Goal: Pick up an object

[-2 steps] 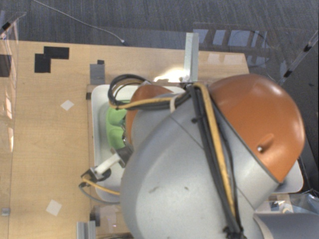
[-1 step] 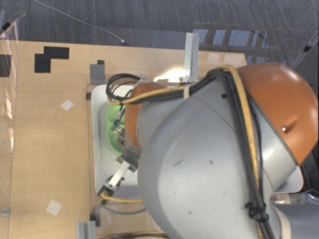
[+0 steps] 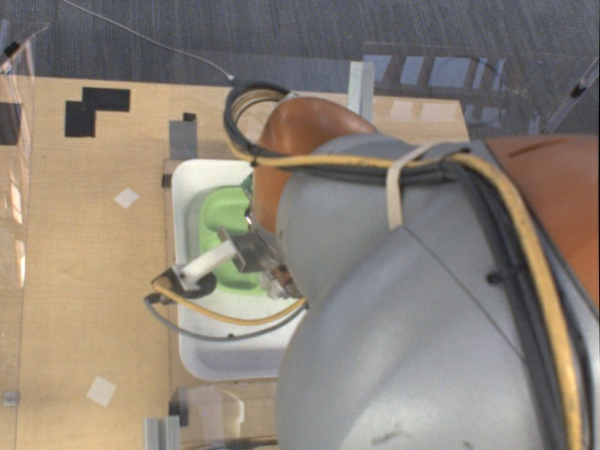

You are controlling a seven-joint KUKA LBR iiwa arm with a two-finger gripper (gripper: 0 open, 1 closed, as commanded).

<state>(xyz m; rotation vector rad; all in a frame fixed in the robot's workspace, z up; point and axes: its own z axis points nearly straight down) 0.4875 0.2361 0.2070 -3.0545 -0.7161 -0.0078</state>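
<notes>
1. Seemingly the reach-and-grasp step: the grey arm with its orange band [image 3: 309, 125] fills the right of the camera view, its wrist low over the shallow white plastic bin [image 3: 220, 350] on the pale wooden bench [image 3: 84, 251]
2. Task's thing, by my judgement: a flat light-green plastic object [image 3: 217, 216] lying in the far half of that bin, its right part covered by the wrist
3. Two-finger gripper [image 3: 251, 254] sits at or just above the green object's near edge; a white cylindrical piece [image 3: 204, 263] juts left from the tool end, with a yellow and grey cable loop [image 3: 225, 319] hanging beneath it
4. Gripper state: cannot tell, the tool end is a blur of dark metal; nothing is visibly held
5. Next move, as a guess: close on the green object's edge, then lift straight up, clear of the bin wall
6. Hidden: second bin, behind the arm's bulk; green object's full outline; any contact between tool and object; whether the white piece belongs to the tool or lies loose in the bin
</notes>
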